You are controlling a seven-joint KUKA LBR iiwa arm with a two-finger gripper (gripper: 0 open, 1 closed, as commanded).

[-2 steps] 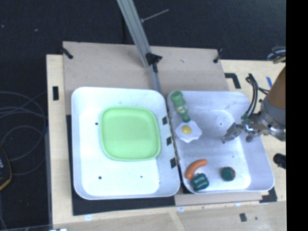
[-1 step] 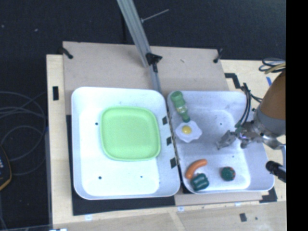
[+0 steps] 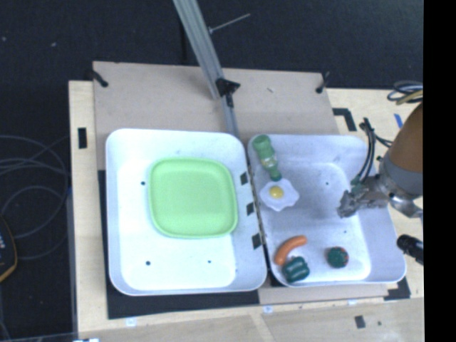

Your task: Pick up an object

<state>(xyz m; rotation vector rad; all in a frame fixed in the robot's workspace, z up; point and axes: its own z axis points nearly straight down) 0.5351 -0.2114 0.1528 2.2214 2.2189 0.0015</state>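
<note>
A: White plastic, two bins: your left bin bears only a green plate, a drop side; the right bin collects the pick stock.

B: And the stock?

A: Green bottle, fried egg, sausage, green pepper, dark round piece, all apart.

B: The gripper?

A: Low over bare floor, right side; you cannot tell its finger spread, and nothing sits between them.

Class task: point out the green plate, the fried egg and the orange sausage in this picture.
green plate (image 3: 192, 197), camera view, its flat middle.
fried egg (image 3: 278, 194), camera view, beside its yolk.
orange sausage (image 3: 291, 247), camera view, mid-length.
</note>
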